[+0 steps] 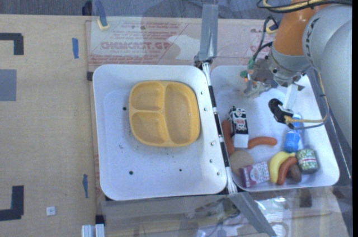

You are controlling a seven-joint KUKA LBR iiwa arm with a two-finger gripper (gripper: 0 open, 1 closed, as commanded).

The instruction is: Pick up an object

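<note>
While the grey arm [330, 34] reached in from the upper right, its gripper [258, 84] hung low over the top of the right bin [330, 174] — whether it was wide or narrow could not be told. Toys crowded that bin's lower part: a milk carton [239, 121], a sausage [262, 142], a banana [278, 163], a blue cup [292, 141]. A yellow divided plate [164, 113] sat in the left bin [112, 174].
</note>
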